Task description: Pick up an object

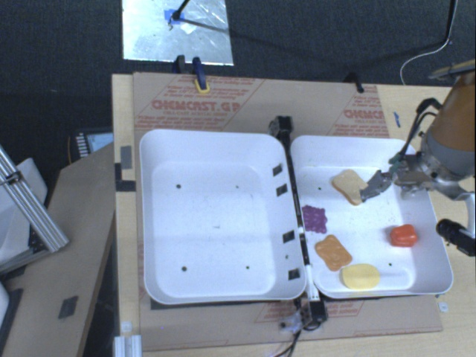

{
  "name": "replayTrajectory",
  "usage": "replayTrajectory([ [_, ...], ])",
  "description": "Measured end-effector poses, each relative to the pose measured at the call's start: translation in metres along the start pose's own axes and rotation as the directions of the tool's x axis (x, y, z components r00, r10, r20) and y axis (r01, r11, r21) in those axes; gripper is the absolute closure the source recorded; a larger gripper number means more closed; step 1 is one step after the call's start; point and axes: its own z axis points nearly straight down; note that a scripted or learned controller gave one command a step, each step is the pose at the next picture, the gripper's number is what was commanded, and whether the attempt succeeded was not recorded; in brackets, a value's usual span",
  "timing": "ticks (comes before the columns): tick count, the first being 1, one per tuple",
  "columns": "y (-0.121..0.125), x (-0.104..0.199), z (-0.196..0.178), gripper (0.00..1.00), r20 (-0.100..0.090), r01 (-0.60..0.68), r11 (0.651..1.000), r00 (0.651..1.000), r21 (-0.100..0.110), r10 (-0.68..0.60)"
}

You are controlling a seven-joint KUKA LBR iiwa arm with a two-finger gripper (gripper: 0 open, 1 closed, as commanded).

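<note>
The right bin [424,274] holds several small objects. A tan bread-like piece [346,185] lies near its middle, and a purple lump [314,218] sits by the left wall. An orange-brown biscuit shape [332,251] and a pale yellow oval [361,276] rest near the front. A red-orange piece [403,235] sits at the right. My gripper [372,187] reaches in from the right and hangs low, its tip right at the tan piece's right edge. Nothing is visibly held.
The left bin [149,199] stands beside the right one, with a black-clipped divider [291,207] between them. Both rest on a cardboard sheet [223,99]. A foil-like square [177,19] lies at the back, and a metal frame [26,207] stands at the far left.
</note>
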Motion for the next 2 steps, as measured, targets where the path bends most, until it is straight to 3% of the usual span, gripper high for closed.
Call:
replayTrajectory([
  [1,0.076,-0.037,-0.141,0.0,0.009,0.003,1.0,1.0,-0.02,-0.003],
  [2,0.122,-0.019,-0.275,0.0,0.005,0.006,1.0,1.0,-0.019,-0.006],
])
